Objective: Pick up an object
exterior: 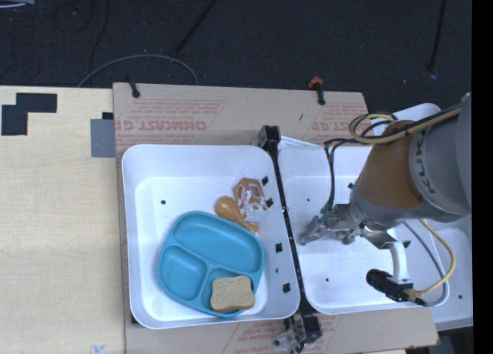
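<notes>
Now, gripper (317, 231): low in right bin (339, 298), finger state unclear.
Blue tray (202, 256): left of gripper, in left bin (146, 191).
Bread slice (232, 293): on tray, lower-left of gripper.

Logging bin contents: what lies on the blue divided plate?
A tan sponge-like block sits in the near-right compartment of the blue divided plastic plate. The bin floor beneath the plate is covered.

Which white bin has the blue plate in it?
The left shallow white bin. It holds the blue divided plastic plate; the right white bin has the arm over it instead.
</notes>
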You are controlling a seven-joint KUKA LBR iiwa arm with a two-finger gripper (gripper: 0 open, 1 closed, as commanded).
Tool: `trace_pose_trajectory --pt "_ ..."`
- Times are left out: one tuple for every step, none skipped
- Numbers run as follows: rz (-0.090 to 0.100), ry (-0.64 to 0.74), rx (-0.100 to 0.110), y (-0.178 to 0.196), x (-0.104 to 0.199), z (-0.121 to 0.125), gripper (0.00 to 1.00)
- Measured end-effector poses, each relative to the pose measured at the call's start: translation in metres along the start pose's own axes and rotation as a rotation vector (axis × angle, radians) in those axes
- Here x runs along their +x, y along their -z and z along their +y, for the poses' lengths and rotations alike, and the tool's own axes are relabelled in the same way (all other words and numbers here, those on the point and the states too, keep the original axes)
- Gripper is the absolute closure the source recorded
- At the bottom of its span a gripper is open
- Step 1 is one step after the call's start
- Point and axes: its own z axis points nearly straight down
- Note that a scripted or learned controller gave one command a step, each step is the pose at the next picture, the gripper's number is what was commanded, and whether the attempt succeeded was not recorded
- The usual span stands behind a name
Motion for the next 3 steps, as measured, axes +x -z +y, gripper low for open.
trace_pose_trajectory --pt "0.0 -0.007 -0.002 0.013 -0.002 0.001 1.0" --pt "-0.001 0.002 -0.006 0.073 0.001 0.007 1.0" --pt "-0.001 0.002 -0.008 0.135 0.006 0.007 1.0"
